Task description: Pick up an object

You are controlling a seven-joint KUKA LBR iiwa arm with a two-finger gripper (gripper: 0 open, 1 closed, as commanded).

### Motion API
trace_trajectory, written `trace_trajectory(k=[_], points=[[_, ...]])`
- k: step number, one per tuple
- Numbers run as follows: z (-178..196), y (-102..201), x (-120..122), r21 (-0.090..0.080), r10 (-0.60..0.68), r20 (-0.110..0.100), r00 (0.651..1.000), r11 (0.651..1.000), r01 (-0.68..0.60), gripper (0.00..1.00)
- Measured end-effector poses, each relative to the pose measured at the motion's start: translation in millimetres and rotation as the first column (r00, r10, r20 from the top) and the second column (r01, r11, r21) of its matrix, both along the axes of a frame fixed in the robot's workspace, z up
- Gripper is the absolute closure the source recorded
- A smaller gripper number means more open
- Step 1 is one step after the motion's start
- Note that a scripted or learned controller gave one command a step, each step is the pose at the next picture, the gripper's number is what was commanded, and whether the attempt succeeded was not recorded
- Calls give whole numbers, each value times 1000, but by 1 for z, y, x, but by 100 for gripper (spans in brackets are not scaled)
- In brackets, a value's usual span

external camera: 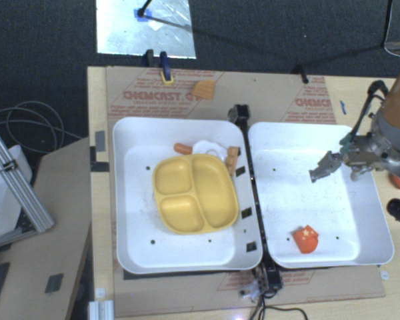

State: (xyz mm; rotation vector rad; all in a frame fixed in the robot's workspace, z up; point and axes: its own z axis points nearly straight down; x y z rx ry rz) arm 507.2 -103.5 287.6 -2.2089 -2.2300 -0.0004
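arm [393,129]: comes in from the right edge, low over the right bin [280,245], wrist bent toward the left.
gripper [333,164]: above the upper right part of that bin; fingers look slightly apart, nothing between them.
red object [306,239]: on the bin floor near the front, well apart from the gripper.
left bin [130,245]: holds a yellow divided plate [195,193].

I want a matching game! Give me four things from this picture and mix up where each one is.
Things:
1. yellow tray
2. red toy
3. end effector
4. blue clamp

Places:
A. over the right bin
B. at the bench's far edge
C. lying in the left bin
D. near the front of the right bin

Pairs: 1-C, 2-D, 3-A, 4-B
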Motion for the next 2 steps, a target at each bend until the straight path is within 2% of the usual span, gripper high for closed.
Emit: trace_trajectory(k=[1,2], points=[[-171,-99,-20,-3,-17,-7,1000,1000,17,0],[12,-105,-18,-11,-5,22,1000,1000,5,0]])
